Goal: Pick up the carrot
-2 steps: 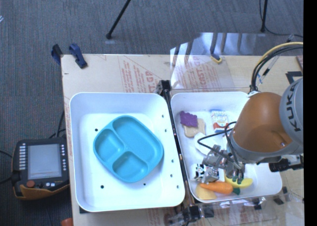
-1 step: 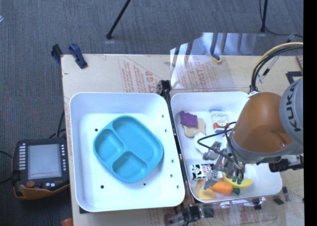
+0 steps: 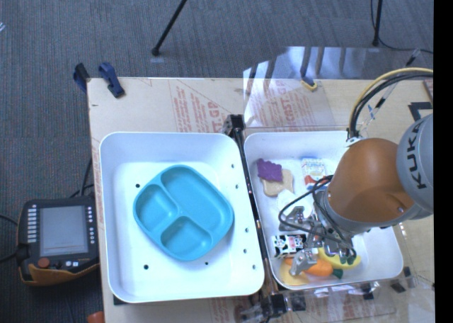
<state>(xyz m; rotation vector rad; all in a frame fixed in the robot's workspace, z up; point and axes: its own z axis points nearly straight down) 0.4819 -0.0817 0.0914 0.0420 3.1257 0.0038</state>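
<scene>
Hovering metal pincer [image 3: 306,261], grip state unclear, over tapered orange carrot [image 3: 316,269], glossy white bin [image 3: 386,261]

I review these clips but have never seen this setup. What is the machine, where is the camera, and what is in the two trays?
One fixed camera looks down at a slant. The grey and orange robot arm reaches in from the right; its gripper hangs low in the right bin, just above the carrot. Nearby lie something yellow, a small carton, a purple-topped biscuit shape and a small packet. The left bin holds a blue divided plate. Whether anything is gripped is unclear.
</scene>
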